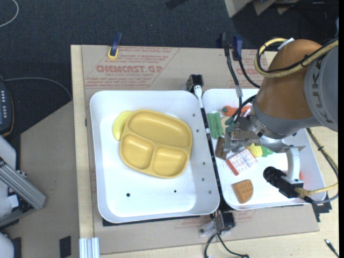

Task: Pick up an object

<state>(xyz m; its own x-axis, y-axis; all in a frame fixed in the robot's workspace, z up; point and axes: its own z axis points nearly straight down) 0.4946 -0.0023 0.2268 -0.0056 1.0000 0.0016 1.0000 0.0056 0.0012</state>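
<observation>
My gripper (235, 137) hangs low over the left half of the right bin (267, 200), above a small pile of things. A green bar (215, 124) lies just left of it, and a small brown piece (220, 149) sits at its lower left edge. A red-and-white card (242, 160) lies right below it. A yellow-green item (260, 151) pokes out from under the wrist. An orange piece (231, 110) lies behind it. A tan, toast-like piece (243, 190) rests near the bin's front.
The left bin (103, 163) holds a yellow divided plate (156, 143) with a pale yellow item (119, 124) sticking out from under its left side. The bins' shared rim (207, 138) runs close to the gripper's left.
</observation>
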